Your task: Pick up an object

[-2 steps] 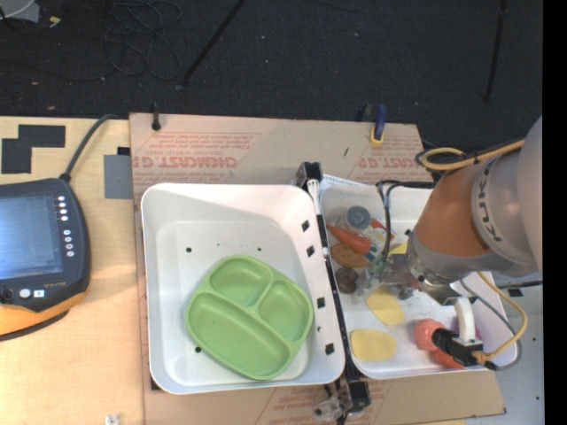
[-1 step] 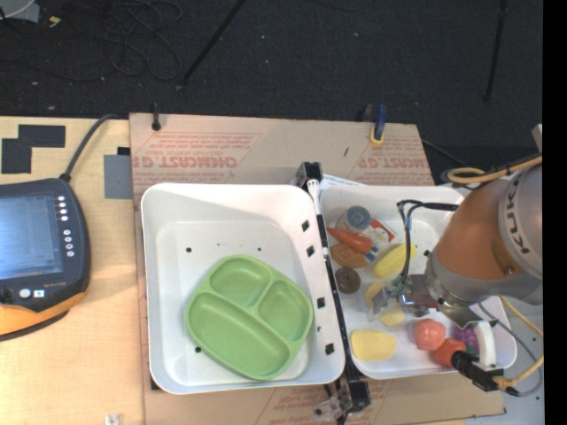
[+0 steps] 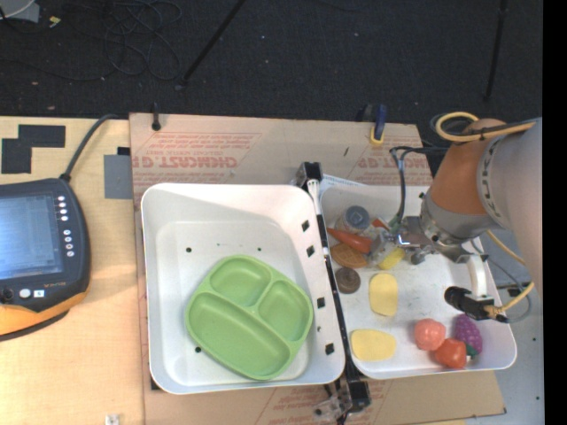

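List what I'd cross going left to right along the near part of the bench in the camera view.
Handheld control pendant → green divided plate → flat yellow piece → pink-red ball → purple grape bunch.

From my remote seat I see a dark floor (image 3: pixel 292 42) across the top, strewn with loose black cables (image 3: pixel 133 25). Below it sits the desk (image 3: pixel 106 343), a pale wooden surface partly covered by a sheet of brown cardboard (image 3: pixel 230 149) printed with red lettering. Far out on the side of the desk away from the claw (image 3: pixel 397 248), a control pendant (image 3: pixel 40 246) with a grey screen and orange underside rests at the edge. The light is even, with soft shadows.
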Robot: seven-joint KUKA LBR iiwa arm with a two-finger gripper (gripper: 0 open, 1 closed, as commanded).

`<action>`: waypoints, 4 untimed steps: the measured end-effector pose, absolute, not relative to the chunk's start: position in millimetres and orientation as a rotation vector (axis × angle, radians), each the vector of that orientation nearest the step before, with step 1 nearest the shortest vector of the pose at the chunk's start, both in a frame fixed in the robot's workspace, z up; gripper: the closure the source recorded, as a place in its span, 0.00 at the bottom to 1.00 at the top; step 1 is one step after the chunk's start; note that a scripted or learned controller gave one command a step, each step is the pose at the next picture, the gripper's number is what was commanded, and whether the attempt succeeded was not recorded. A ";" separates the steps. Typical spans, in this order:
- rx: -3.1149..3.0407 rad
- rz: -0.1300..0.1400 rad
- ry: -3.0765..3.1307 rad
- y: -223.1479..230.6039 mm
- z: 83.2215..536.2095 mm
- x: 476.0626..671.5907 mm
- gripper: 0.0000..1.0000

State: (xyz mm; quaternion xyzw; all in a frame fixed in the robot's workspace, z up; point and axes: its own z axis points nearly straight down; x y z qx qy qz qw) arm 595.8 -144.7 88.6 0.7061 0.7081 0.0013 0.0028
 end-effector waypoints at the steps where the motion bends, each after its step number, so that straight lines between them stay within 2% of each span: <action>1: 2.219 0.004 2.228 -142.9 99.7 593.4 1.00; 2: 2.218 0.002 2.231 -142.4 99.0 593.1 0.00; 3: 2.217 -0.001 2.224 -179.3 86.9 645.6 0.00; 4: 2.221 -0.003 2.222 -200.2 87.6 643.8 0.00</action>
